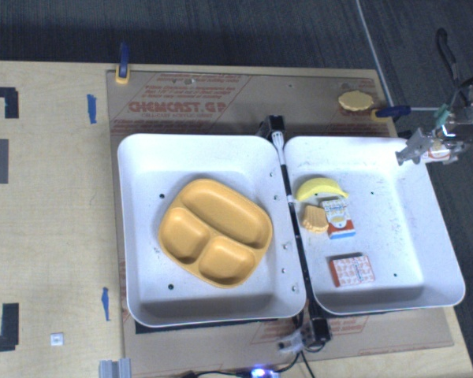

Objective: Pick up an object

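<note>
The gripper [414, 150] is sitting at the upper right of the frame, just over the upper right corner of the right bin [433, 235], and nothing is showing between its tips; whether it is wide or narrow I cannot tell, because it is small and blurred there. The things it could pick are lying in the left part of that same bin, so they are to the lower left of the gripper in the picture and well apart from it. The yellow banana-like piece [321, 187] is the nearest one, with its long axis running almost left to right. Just below it a small tan piece [314, 218] and a little carton [338, 216] are touching each other, and the red patterned box [351, 270] is lying further down, alone. The left bin [138, 235] is holding a big yellow divided tray [214, 231], further left again. In my judgement, the coming move is needing a travel toward the lower left and then down.
</note>
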